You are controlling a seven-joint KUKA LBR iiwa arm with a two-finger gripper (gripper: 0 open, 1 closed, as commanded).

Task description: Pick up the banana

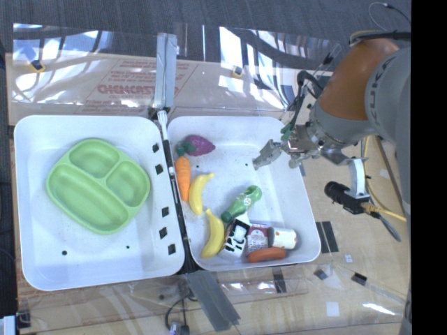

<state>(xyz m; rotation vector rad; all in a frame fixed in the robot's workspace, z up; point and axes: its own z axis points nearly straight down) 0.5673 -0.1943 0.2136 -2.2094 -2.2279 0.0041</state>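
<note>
Two yellow bananas lie in the right bin point(293, 187). One banana point(199, 191) rests beside the orange carrot point(183, 176) near the bin's left wall. The other banana point(214, 234) lies lower, by the front left corner, touching a dark packet point(237, 237). My gripper point(281, 158) hangs over the bin's right side, well to the right of both bananas. It is open, with nothing between its fingers.
The right bin also holds a purple fruit point(198, 144), a green bottle point(242, 202), a small jar point(274, 238) and a red sausage-like piece point(266, 255). A green sectioned plate point(98, 184) sits in the left bin point(42, 257). A divider with black clips separates the bins.
</note>
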